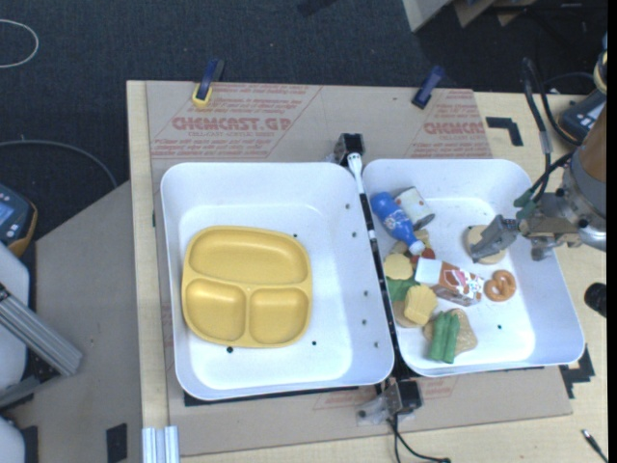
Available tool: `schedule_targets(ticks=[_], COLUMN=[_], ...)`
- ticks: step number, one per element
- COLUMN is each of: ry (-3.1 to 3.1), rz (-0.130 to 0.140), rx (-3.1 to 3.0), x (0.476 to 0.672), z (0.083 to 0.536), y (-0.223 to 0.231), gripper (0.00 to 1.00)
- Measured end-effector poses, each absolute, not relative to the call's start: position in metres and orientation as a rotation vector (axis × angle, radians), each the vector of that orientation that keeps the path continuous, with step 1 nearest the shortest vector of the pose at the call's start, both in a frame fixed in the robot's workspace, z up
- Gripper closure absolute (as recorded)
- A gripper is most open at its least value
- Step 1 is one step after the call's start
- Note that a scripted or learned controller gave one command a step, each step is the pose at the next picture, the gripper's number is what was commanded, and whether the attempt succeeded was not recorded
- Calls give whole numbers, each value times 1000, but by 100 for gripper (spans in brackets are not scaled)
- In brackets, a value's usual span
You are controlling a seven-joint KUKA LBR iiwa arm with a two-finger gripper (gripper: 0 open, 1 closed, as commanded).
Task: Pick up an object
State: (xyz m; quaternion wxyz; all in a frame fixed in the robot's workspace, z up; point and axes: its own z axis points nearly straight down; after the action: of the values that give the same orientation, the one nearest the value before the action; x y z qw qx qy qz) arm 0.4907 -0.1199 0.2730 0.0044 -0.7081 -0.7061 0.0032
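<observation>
Several light toy foods are piled in the right bin (540, 340); the pincer (490, 242) (grip state unclear) is poised above a tan piece (485, 252), best pinched across its edges.

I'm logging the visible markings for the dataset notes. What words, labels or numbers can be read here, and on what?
"CHEMCAST G.P", red print on the brown protective sheet behind the left bin.
A second red print of the same kind behind the right bin: partly cut off, not fully readable.
Red and white packet in the right bin: print too small to read.
Blue bottle: label unreadable.
</observation>
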Motion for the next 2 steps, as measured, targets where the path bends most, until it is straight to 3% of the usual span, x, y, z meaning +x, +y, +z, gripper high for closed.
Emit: schedule_targets(ticks=[1, 2], ry=[-2221, -2215], rz=[0, 7], rx=[-2222, -2217], x=[493, 491], z=[278, 214], y=[-120, -119], gripper=[0, 0])
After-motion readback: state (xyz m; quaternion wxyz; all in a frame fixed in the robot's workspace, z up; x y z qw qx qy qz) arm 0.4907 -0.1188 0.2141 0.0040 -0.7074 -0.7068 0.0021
